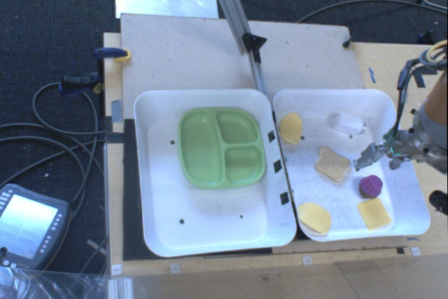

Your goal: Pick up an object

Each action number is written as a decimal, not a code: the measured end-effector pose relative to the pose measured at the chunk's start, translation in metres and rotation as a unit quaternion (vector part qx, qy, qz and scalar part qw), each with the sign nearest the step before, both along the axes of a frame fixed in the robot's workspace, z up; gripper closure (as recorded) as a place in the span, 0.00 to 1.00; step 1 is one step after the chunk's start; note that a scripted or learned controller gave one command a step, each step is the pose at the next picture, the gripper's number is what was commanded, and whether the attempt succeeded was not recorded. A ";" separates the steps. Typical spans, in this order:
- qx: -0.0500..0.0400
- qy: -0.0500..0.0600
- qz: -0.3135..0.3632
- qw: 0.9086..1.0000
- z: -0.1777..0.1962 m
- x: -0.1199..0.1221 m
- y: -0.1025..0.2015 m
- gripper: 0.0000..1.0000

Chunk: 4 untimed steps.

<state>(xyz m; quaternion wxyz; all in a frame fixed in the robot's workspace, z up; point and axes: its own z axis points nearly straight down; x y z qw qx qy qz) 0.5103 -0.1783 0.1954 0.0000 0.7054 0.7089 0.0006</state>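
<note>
1. Purple and round, a small ball-like object lies in the right bin, toward its near right part, just above a flat yellow square slice.
2. Just above and beside the purple object, the end effector reaches in from the right edge over the same bin; whether it is apart or together I cannot tell, and nothing is seen clamped in it.
3. To the left of the end effector lies a tan toast-shaped piece, near the middle of the right bin.
4. A white blocky item rests toward the far side of that bin, above the toast piece.
5. A round yellow piece sits at the bin's far left, close to the dividing wall, and another round yellow piece lies at the near left corner.
6. The left bin holds a green divided plate with three compartments, set toward its far half.
7. Both bins stand side by side on the table, and a grey pole slants across the far part of it.
</note>
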 end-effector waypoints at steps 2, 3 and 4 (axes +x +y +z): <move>0.000 0.002 -0.002 1.000 -0.042 0.001 -0.003 0.00; 0.000 0.002 -0.002 1.000 -0.086 0.004 0.004 0.00; 0.000 0.001 -0.002 1.000 -0.106 0.004 0.004 0.00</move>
